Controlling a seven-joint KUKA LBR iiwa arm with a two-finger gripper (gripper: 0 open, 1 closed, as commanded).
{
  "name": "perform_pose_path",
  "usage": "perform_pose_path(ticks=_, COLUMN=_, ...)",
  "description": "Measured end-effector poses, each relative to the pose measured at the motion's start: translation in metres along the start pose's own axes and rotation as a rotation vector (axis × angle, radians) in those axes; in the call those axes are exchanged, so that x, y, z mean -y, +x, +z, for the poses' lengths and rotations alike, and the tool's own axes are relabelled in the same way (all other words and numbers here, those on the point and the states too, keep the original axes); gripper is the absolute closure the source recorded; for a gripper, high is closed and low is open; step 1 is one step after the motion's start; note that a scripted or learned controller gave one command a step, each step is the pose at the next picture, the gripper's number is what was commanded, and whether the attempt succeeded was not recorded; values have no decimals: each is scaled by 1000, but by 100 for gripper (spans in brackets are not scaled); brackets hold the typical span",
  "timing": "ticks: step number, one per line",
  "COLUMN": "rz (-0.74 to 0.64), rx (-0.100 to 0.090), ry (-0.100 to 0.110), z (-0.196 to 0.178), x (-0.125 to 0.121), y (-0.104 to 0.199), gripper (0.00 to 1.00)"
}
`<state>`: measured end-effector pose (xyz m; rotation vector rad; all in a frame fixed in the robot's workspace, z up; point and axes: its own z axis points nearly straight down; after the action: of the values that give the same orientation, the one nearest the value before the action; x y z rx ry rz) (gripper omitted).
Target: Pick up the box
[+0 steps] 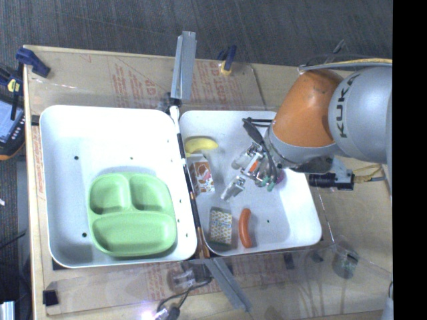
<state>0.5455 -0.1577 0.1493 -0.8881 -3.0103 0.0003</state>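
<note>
The box [201, 177], small with brown, red and white print, lies in the right bin [300, 229] close to its left wall, just below a yellow banana [200, 144]. My gripper [237, 175] hangs over the middle of that bin, a little to the right of the box and apart from it. One silvery fingertip [232, 190] points down-left and the other sits higher; the gripper looks open with nothing between its fingers. The grey arm with its orange band [305, 115] comes in from the right.
A patterned tan packet [221, 225] and a red-orange sausage [245, 229] lie at the front of the right bin. The left bin [67, 145] holds a green divided tray [132, 214]. Clamps and a metal bar [182, 65] stand at the back of the bench.
</note>
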Motion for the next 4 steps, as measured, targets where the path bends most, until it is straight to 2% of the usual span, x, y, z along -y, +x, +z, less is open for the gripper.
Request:
perform_pose_path(ticks=1, rz=87, rx=3, ry=0, z=-34, x=34, y=-43, gripper=0)
perform_pose_path(ticks=2, rz=-44, rx=8, ry=-2, z=-35, x=25, y=-53, gripper=0)
perform_pose_path(ticks=3, rz=-203, rx=6, ry=0, z=-110, x=45, y=-26, gripper=0)
perform_pose_path(ticks=4, rz=-314, rx=-1, ry=-1, z=29, x=26, y=52, gripper=0)
